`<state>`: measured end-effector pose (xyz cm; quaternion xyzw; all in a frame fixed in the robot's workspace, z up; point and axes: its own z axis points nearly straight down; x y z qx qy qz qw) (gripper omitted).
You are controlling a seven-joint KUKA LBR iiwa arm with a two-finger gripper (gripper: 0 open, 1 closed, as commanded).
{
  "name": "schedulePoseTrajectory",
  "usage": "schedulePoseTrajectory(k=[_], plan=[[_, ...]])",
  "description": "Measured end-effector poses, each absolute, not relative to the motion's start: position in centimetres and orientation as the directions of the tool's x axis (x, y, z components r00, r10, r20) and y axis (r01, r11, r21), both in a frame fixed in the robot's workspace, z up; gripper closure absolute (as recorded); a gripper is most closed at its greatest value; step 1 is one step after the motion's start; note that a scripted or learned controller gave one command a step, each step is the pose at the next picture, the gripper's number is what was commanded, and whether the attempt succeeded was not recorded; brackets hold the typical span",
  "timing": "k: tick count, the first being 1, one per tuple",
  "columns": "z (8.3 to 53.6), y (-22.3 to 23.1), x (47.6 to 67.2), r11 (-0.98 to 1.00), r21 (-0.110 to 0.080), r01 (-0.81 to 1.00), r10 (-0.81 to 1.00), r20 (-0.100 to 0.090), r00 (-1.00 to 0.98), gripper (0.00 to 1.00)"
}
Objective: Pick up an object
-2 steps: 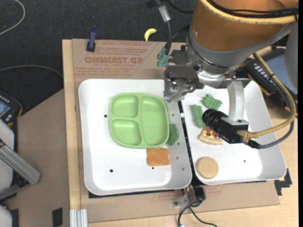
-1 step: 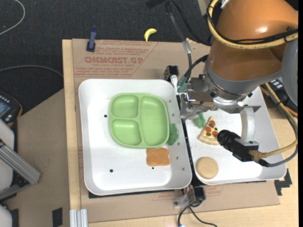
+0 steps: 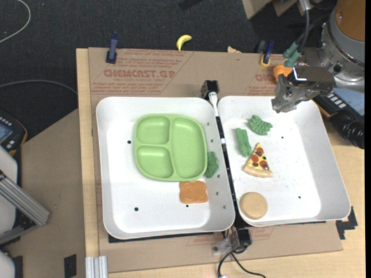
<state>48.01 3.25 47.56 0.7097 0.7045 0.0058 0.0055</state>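
The claw (image 3: pixel 286 102) hangs over the far edge of the right bin (image 3: pixel 324 155); I cannot tell its state, and nothing is seen between its tips. Below it, toward the near side, lie a green toy (image 3: pixel 259 124), a pizza slice (image 3: pixel 257 162) and a round cookie (image 3: pixel 253 205).

dark carpet floor (image 3: pixel 87 16), cardboard-topped bench (image 3: pixel 145 68)

High fixed camera, slanting down, bins (image 3: pixel 116 213)

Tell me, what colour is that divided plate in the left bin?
Light green; the divided plate shows clearly in the camera view.
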Motion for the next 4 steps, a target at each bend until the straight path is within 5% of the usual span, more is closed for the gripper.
schedulePoseTrajectory(k=[1,2,3,4], plan=[[49.2,11.7,48.8,0.010,0.005,1.000,1.000,0.003,-0.010,1.00],[38.9,20.3,48.6,0.009,-0.010,1.000,1.000,-0.002,-0.009,1.00],[29.5,10.1,47.8,-0.012,-0.013,1.000,1.000,-0.006,0.012,1.00],[17.7,6.6,50.8,-0.007,-0.013,1.000,1.000,-0.003,0.007,1.00]])
